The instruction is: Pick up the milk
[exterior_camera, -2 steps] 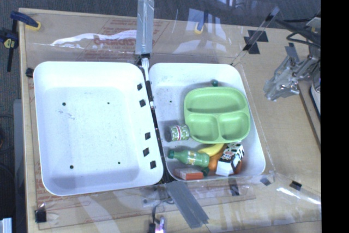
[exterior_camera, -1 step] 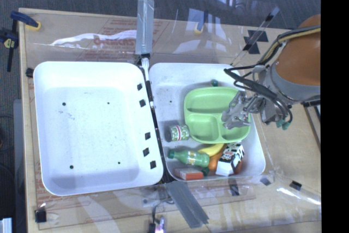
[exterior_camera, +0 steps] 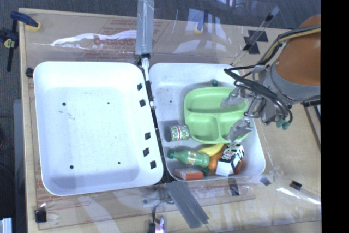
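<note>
in the camera view, two white bins are seen side by side on the desk, and the right bin is taken as the landmark for everything below. the left bin lies just beside it, across the shared divider.

inside the right bin, a green divided plate is set near the middle. the milk, a small carton with a dark printed face, is found in the near right corner of the right bin, just beside the banana and a green bottle. a small can is seen at the plate's near left edge, and a flat reddish item rests against the near wall.

the claw is held over the right side of the right bin, above the plate's right rim, with its two fingers spread wide; one finger is seen toward the bin's far side and the other toward the near side. nothing is gripped between them.

the milk is placed toward the near wall from the claw, close by but apart from the nearer finger. its long axis appears tilted, roughly along the line from claw to near wall, though this cannot be told exactly. a short travel toward the near right corner, followed by a descent, is judged to be needed.
</note>
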Tool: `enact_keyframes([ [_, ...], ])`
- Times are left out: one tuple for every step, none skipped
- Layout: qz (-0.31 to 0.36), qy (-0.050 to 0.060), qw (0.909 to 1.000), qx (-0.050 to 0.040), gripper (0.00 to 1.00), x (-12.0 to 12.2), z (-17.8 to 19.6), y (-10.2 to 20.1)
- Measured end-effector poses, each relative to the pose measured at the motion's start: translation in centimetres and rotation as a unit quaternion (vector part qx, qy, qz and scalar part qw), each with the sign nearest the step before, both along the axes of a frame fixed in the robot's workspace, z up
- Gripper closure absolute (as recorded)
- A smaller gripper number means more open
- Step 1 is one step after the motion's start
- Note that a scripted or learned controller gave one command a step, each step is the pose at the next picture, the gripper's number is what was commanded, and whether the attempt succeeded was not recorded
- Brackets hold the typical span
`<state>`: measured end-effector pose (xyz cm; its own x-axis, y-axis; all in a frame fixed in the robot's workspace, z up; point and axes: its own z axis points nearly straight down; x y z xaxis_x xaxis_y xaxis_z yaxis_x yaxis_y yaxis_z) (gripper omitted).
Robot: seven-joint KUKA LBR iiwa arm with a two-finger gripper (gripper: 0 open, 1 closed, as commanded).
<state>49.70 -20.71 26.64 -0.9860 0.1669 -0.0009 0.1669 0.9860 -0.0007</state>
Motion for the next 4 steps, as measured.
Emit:
enact_keyframes([
  [0.151,-0.002,0.9885,-0.0018,0.00,-1.9,13.5,3.0],
  [0.152,-0.004,0.9884,-0.0037,1.00,-1.8,14.6,2.9],
  [0.268,-0.001,0.9635,-0.0010,1.00,7.8,17.7,-0.2],
  [0.267,-0.001,0.9637,-0.0012,0.00,7.7,17.7,-0.3],
])
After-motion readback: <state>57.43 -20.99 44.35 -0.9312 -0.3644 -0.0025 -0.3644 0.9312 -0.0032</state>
